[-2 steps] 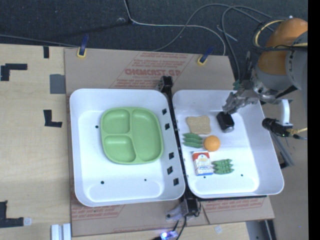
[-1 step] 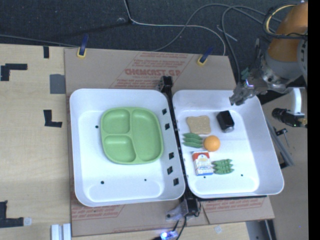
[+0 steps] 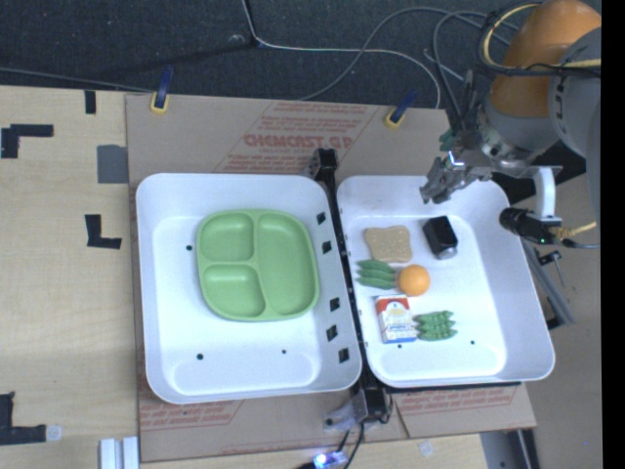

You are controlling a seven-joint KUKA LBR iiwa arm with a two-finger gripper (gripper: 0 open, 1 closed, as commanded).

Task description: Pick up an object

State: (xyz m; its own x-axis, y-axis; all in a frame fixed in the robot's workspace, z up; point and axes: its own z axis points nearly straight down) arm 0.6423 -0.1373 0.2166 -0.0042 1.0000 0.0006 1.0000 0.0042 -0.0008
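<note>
A: What's the biggest thing in view?

B: The tabletop [image 3: 59, 291], pale wood with a brown cardboard sheet [image 3: 293, 135] laid over its middle. On the sheet sit two shallow white bins, side by side and touching along a black clip seam. The left bin [image 3: 166, 360] holds a green divided plate [image 3: 258, 264] with three compartments, lying flat near the bin's centre.

A: And the right bin [image 3: 518, 350]?

B: That one carries the small objects. The arm [image 3: 542, 62], grey with an orange band, comes in from the far right and reaches over the bin's far edge.

A: How does the hand [image 3: 437, 189] stand?

B: It hangs over the far part of the right bin, pointing down and left. Nothing sits between its fingers; whether they are wide or narrow I cannot tell at this slant.

A: Which pieces lie below it?

B: A slice of bread [image 3: 388, 243] near the bin's middle, with a small black block [image 3: 440, 235] just to its right, close under the hand. Nearer, a green pea pod [image 3: 375, 273] touches an orange [image 3: 414, 280]. Nearest of all, a red and white carton [image 3: 395, 319] lies beside a second green pod [image 3: 436, 324].
</note>
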